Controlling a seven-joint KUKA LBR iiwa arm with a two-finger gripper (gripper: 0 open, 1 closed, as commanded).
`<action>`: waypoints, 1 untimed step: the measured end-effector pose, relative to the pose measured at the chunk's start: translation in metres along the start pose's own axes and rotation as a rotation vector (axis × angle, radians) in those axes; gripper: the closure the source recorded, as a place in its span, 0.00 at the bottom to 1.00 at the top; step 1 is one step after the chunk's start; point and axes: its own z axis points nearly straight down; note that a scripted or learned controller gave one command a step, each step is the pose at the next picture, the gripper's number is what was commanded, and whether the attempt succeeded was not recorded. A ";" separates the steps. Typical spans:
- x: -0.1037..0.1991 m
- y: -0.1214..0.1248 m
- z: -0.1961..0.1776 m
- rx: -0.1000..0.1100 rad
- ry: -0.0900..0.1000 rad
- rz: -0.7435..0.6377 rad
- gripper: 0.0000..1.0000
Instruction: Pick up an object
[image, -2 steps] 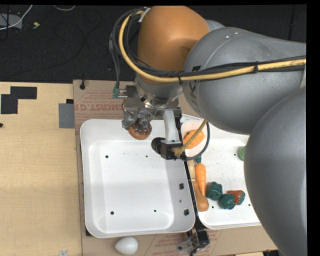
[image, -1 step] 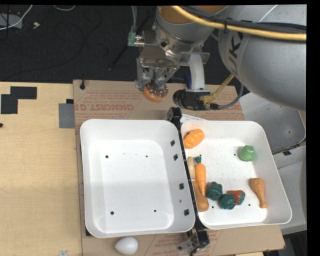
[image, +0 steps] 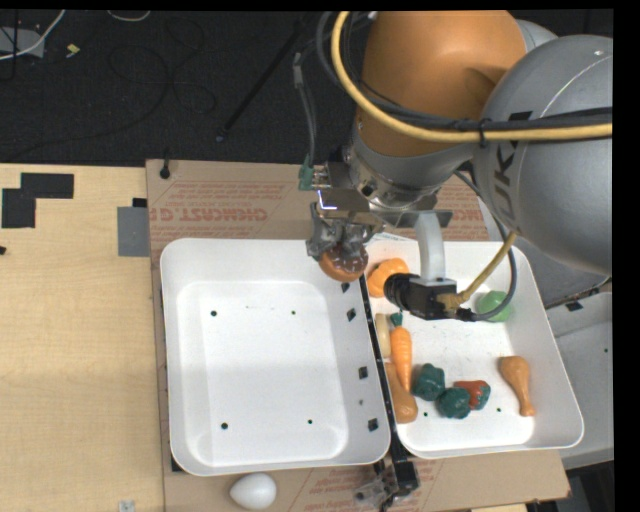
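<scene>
My gripper (image: 340, 250) hangs over the far end of the divider between the two white bins. A small round brown-orange object (image: 343, 265) sits between its fingertips, lifted just above the left bin's (image: 190, 400) far right corner. The right bin (image: 545, 420) holds several other items: an orange piece (image: 383, 275), a carrot (image: 401, 352), a green ball (image: 494, 305), a tan drumstick (image: 518, 383), two teal pieces (image: 430, 380) and a red piece (image: 476, 390).
The arm's large grey and orange body covers the far right of the bench. A black connector with cables (image: 422, 296) hangs over the right bin. A white egg (image: 253, 491) lies on the cardboard in front of the left bin.
</scene>
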 end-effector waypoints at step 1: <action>-0.007 -0.036 0.016 -0.003 0.002 -0.001 1.00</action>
